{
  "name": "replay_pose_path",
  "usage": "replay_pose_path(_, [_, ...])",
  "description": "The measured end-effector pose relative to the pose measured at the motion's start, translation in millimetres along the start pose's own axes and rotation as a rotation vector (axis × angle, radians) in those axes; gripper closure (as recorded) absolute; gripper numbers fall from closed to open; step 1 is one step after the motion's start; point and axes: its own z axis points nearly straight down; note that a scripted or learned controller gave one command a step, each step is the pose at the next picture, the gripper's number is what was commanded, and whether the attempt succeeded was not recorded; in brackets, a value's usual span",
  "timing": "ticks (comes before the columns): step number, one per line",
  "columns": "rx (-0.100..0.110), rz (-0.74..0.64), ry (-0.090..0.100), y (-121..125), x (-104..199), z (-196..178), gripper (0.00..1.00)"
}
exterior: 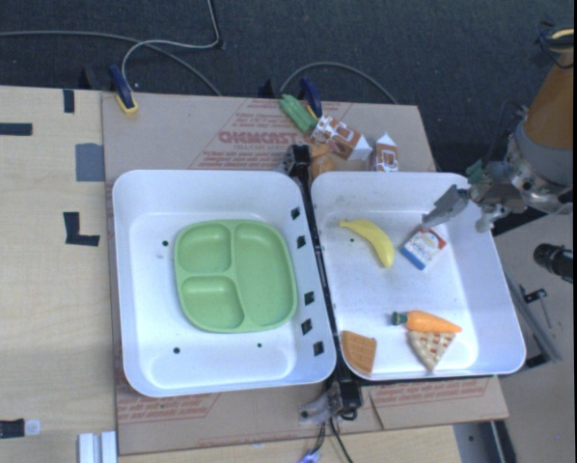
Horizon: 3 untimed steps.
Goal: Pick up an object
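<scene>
Milk carton is lying in the right bin, banana at its nine o'clock. Cardboard is covering the wooden bench. Gripper is hovering at the carton's one o'clock, fingers apart.

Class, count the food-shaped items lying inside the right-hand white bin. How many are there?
5: a banana at upper left, a small carton beside it, a carrot and a wedge lower right, a waffle piece at the bottom edge.

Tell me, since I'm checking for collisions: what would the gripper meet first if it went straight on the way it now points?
Probably the small carton: the gripper slants down-left toward it in the right bin. Depth is unclear.
</scene>
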Motion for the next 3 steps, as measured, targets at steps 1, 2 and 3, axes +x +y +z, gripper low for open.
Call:
replay_pose_path(1, [0.003,-0.001,0.002,55,60,87,0.0])
replay_pose_path(2, [-0.004,0.0,-0.001,69,50,174,0.0])
replay_pose_path(3, [-0.005,0.0,-0.003,69,49,164,1.0])
